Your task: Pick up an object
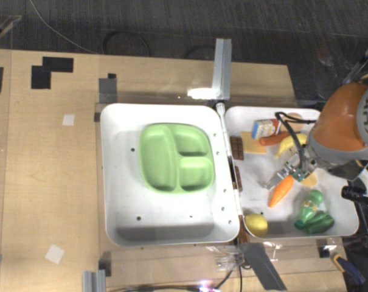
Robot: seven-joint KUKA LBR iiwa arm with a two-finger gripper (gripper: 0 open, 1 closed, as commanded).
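Bright overhead light is glaring off the upright metal post (222, 72); the shallow white bins (120, 163) are looking washed out and soft.

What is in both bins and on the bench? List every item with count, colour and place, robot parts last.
Bins: two, white, side by side on the bench.
Divided tray: one, light green, in the left bin.
Carrot: one, orange, middle of the right bin, just below the gripper.
Lemon: one, yellow, right bin's near left corner.
Green vegetables: a cluster, count unclear, right bin's near right.
Small carton: one, orange and white, right bin's far side.
Bench: one, light wood.
Arm: one, grey with orange band.
Gripper: one, over the right bin.
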